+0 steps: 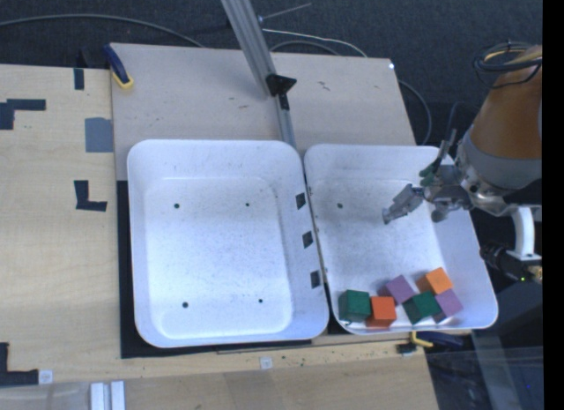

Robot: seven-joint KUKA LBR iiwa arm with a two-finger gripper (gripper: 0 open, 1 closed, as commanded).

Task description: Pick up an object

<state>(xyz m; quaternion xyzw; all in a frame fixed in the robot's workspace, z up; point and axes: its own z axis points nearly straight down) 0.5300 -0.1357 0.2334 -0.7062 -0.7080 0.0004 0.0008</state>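
Note:
Several small blocks lie clustered in the near corner of the right bin: a green block, an orange block, a purple block, a dark green block, a second orange block and a second purple block. My gripper hangs over the right bin's middle right, well above and behind the cluster. It is open, its fingers spread apart with nothing between them.
The left bin sits beside the right one, their rims touching. A slanted metal rail crosses the bench at the back. Cables lie on the dark floor behind. A yellow-blue clamp sits at the bench's far left corner.

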